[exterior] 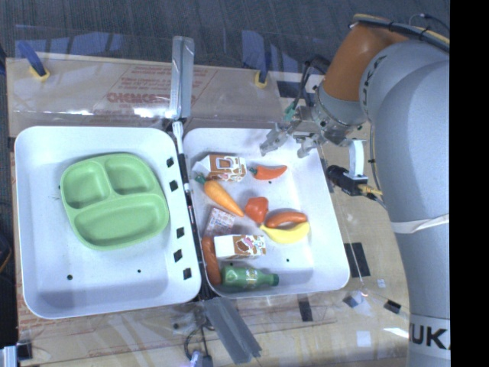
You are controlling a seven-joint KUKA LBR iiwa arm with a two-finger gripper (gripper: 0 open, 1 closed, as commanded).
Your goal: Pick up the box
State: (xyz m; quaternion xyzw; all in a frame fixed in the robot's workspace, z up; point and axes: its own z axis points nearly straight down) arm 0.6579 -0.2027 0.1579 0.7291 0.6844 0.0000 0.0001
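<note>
Two small cartons with orange-brown print lie in the right bin (325,205). One box (227,167) is near the far left corner. The other box (240,245) lies on its side towards the front, just behind a green bottle (248,278). My gripper (288,144) hangs over the bin's far edge, up and to the right of the far box, above a red chili (269,172). Its fingers (270,141) are spread open with nothing between them.
The right bin also holds a carrot (223,196), a red pepper (257,207), a sausage (285,219) on a banana (287,235), a small packet (221,220) and a second sausage (208,257). A green divided plate (114,199) sits in the left bin (30,228).
</note>
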